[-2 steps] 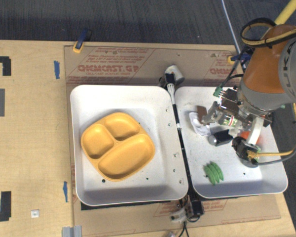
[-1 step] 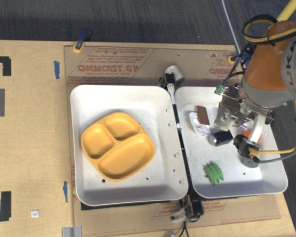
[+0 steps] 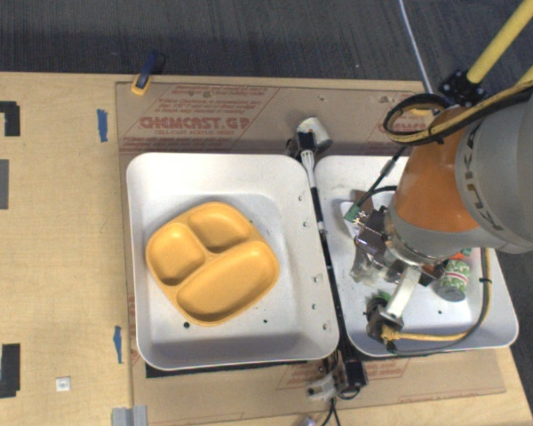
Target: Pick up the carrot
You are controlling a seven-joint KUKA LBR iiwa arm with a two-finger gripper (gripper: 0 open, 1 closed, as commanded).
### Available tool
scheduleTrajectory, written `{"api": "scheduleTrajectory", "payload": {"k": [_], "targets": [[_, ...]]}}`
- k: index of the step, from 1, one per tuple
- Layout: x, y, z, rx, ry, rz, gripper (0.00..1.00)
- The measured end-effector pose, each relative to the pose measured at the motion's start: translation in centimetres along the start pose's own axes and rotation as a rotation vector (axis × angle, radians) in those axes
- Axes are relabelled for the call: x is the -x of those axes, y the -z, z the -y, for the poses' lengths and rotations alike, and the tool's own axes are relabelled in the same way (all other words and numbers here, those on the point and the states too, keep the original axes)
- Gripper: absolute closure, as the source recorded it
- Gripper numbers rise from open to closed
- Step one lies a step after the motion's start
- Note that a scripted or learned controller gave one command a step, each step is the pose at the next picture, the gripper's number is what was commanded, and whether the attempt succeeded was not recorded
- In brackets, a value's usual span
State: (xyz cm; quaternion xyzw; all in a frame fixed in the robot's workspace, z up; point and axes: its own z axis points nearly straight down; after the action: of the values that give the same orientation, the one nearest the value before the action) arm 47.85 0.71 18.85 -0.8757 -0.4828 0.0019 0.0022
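Observation:
My gripper (image 3: 367, 248) hangs low over the right white bin (image 3: 338, 185), near its left wall. The grey arm with its orange band (image 3: 435, 193) reaches in from the right and hides most of that bin's floor, including whatever lies under the gripper. A small green, red and white object (image 3: 457, 274) lies in the right bin just right of the gripper, partly under the arm.
The left white bin (image 3: 160, 185) holds a yellow divided plate (image 3: 212, 260) at its middle. A black ridge (image 3: 322, 238) separates the two bins. Both bins stand on a cardboard sheet (image 3: 195, 118) on the wooden bench.

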Motion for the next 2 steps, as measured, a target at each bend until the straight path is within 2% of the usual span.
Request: {"api": "scheduleTrajectory", "payload": {"k": [1, 2], "targets": [[3.0, 8.4, -2.0, 0.005, -0.091, -0.001, 1.0], [-3.2, 1.3, 2.0, 0.0, -0.263, 0.0, 1.0]]}}
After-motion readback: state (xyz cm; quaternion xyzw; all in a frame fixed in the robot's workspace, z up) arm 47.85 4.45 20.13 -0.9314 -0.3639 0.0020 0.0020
